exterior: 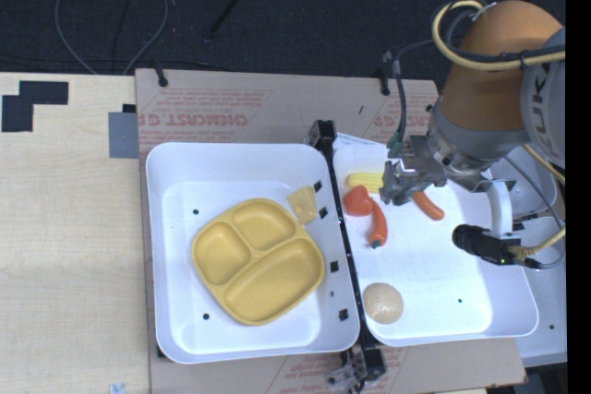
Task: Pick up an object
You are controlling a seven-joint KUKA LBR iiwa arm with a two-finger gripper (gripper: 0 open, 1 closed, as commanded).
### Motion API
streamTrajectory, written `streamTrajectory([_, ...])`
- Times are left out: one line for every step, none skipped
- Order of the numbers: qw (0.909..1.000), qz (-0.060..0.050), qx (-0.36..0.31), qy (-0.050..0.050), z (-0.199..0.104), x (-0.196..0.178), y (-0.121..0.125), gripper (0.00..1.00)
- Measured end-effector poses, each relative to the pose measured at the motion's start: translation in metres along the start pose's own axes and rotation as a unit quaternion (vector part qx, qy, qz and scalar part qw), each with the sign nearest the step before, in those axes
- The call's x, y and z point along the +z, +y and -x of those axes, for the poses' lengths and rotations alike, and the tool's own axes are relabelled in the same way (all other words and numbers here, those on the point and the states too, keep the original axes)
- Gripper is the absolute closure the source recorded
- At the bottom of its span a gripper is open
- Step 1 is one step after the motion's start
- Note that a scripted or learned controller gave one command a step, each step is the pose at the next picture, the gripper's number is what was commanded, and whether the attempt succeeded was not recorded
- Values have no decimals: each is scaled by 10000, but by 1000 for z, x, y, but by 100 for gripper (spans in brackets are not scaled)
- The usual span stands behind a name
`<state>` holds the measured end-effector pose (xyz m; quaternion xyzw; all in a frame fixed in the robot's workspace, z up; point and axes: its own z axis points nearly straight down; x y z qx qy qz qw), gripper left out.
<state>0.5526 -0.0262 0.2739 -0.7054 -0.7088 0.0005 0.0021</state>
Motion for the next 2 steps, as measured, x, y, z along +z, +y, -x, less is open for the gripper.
streamTrajectory([10000,-7,-2,-1,-59,12,-2,100])
streamTrajectory([10000,2,-1,-7,-109,14,-1,100])
